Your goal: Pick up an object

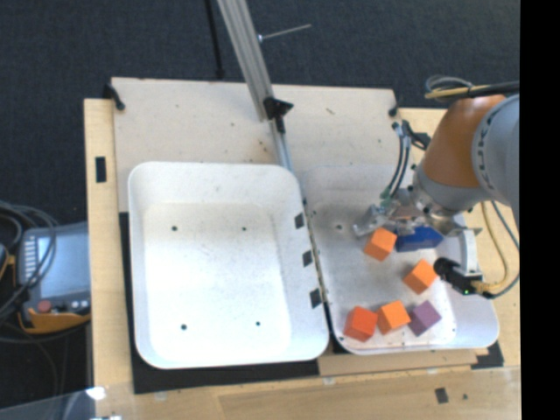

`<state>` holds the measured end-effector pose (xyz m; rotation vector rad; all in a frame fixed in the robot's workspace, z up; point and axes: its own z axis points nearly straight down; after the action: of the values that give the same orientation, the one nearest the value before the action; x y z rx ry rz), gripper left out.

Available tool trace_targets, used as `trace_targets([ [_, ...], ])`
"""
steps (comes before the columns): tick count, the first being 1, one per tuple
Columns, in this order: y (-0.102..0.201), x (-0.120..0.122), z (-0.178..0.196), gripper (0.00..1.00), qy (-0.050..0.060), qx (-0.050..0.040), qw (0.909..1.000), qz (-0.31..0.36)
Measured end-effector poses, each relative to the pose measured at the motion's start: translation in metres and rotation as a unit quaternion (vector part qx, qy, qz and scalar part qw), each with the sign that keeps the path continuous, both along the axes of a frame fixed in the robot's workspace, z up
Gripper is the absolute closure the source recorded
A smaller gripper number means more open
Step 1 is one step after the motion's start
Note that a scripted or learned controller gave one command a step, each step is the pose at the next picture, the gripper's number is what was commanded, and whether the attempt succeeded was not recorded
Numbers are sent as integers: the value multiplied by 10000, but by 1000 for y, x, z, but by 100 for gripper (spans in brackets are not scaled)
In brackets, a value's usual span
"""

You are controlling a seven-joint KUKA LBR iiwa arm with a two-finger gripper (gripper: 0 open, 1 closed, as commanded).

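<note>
Camera view: gripper (391, 226) hanging low over right bin (346, 204), just above orange cube (380, 244); probably lining up for grasp. Jaw state: cannot tell. Blue block (422, 239) lying beside cube. Three more orange cubes, purple cube (425, 317) sitting loose toward near rim. Left bin (149, 186) waiting as likely drop spot.
</note>
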<state>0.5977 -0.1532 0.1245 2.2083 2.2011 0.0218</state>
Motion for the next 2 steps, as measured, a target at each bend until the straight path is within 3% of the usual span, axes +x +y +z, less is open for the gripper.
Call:
trace_targets([
  [1, 0, 1, 9, 100, -21, 1, 10000, -29],
  [2, -1, 2, 53, 100, 106, 27, 9999, 30],
])
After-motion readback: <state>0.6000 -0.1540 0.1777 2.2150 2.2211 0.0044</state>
